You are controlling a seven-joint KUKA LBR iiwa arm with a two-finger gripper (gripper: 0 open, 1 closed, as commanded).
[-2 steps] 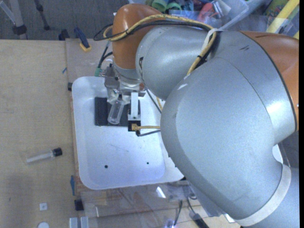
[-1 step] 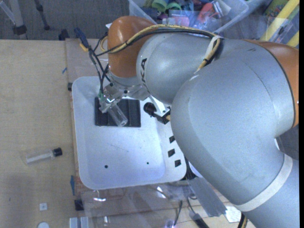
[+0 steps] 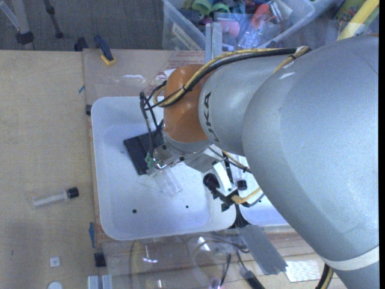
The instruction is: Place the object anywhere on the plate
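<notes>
My gripper (image 3: pixel 163 172) hangs low over the middle of the left white bin (image 3: pixel 111 131), below the arm's orange band (image 3: pixel 183 110). Its pale, see-through tip almost reaches the bin floor. A dark flat slab (image 3: pixel 137 152) lies just left of the wrist; I cannot tell whether it belongs to the gripper or is a loose thing. Two tiny dark specks (image 3: pixel 134 210) rest on the bin floor near the front. The big grey arm covers the right bin, so whatever lies there is hidden.
A small tube with a black cap (image 3: pixel 54 197) lies on the bench left of the bin. A blue clamp (image 3: pixel 106 54) sits at the back. A clear tub of toys (image 3: pixel 240 11) stands behind the bins. Clear plastic sheeting (image 3: pixel 180 257) lies at the front.
</notes>
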